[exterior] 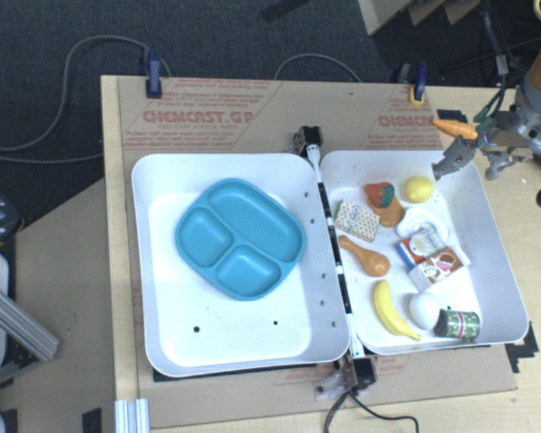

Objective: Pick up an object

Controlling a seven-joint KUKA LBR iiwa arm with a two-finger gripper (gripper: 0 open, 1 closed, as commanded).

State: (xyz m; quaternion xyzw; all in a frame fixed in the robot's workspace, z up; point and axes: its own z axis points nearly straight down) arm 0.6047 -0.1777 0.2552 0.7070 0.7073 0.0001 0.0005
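While my gripper [473, 159] hung spread wide over the right bin's [500, 269] far corner, holding nothing, the left bin [153, 242] carried the blue divided plate [240, 238]. On the right lay the loose pickings — banana [392, 312], snack packet [430, 255], green can [459, 325], patterned wafer [356, 220], lemon [419, 188] — the lemon nearest my fingers.

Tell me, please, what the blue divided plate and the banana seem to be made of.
Blue divided plate: likely moulded plastic, with an even colour, soft sheen and rounded compartments. Banana: probably a plastic toy, uniformly bright yellow and smooth, though a real fruit cannot be ruled out.
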